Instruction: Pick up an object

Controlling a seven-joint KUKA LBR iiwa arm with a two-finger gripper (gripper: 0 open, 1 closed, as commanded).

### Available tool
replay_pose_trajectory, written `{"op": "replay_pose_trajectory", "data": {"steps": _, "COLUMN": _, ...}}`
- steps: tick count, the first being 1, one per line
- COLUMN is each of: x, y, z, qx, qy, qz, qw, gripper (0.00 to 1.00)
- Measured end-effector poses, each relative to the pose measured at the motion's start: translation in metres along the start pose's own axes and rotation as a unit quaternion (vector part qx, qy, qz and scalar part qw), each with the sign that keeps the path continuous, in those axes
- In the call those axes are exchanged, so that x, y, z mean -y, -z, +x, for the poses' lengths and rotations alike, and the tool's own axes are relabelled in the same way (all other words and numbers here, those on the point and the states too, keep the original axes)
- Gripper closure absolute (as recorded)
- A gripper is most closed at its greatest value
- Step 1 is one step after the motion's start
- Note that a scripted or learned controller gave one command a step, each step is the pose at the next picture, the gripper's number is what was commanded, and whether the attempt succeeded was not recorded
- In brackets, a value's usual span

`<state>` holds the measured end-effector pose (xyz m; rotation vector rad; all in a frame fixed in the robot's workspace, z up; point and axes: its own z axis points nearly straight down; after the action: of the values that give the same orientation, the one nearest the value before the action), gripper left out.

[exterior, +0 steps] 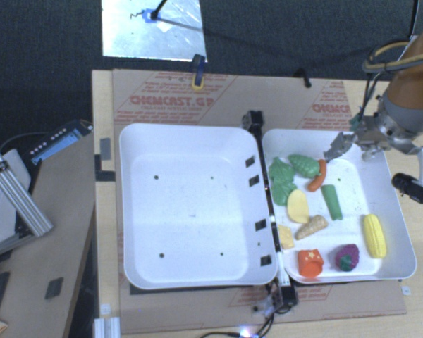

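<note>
Gripper above the right bin's far edge

The gripper (345, 144) hung over the right bin (395, 220), nothing visibly held; its opening couldn't be judged. Just below lay a carrot (317, 176) and green leafy vegetables (290, 174); corn (374, 235) lay farther toward the near rim.

Open floor across left bin (190, 210); toy vegetables (317, 217) crowding right bin (398, 248).

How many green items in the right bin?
3. A leafy green piece at the bin's left side, another leafy green one just right of it, near the gripper, and a straight green stick mid-bin. None looks hidden.
</note>
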<state>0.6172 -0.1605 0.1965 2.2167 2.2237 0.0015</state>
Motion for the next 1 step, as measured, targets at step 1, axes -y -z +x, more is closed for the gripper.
{"op": "replay_pose_trajectory", "data": {"steps": 1, "x": -0.0147, "y": -0.0993, "z": 0.0406, "qx": -0.001, "qy": 0.003, "qz": 0.002, "qw": 1.0, "gripper": 0.0}}
